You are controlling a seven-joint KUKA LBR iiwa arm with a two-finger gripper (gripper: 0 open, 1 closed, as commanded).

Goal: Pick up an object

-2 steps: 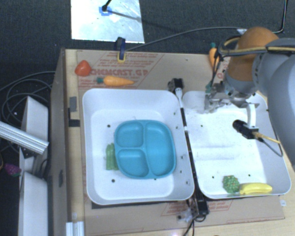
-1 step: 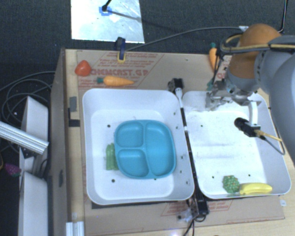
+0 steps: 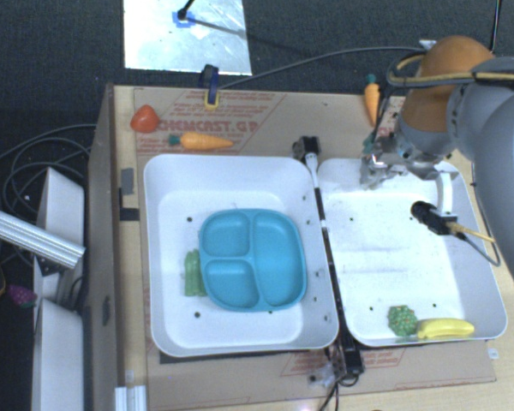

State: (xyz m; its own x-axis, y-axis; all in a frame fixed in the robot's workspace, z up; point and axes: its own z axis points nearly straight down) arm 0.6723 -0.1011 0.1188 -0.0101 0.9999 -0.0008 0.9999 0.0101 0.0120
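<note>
Dark carpet surrounds your bench. Over the right bin's [image 3: 480, 255] far edge hangs the gripper [image 3: 375, 171]; whether it is spread, you cannot tell. Your candidates, a banana [image 3: 446, 328] beside a broccoli floret [image 3: 402, 319], lie near; both look light, smooth plastic. Pinch the banana mid-length.

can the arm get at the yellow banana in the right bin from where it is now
Probably yes. The banana lies in the open at the near edge of the right bin, beside a green piece; nothing covers it. The tool sits at the far edge.
</note>
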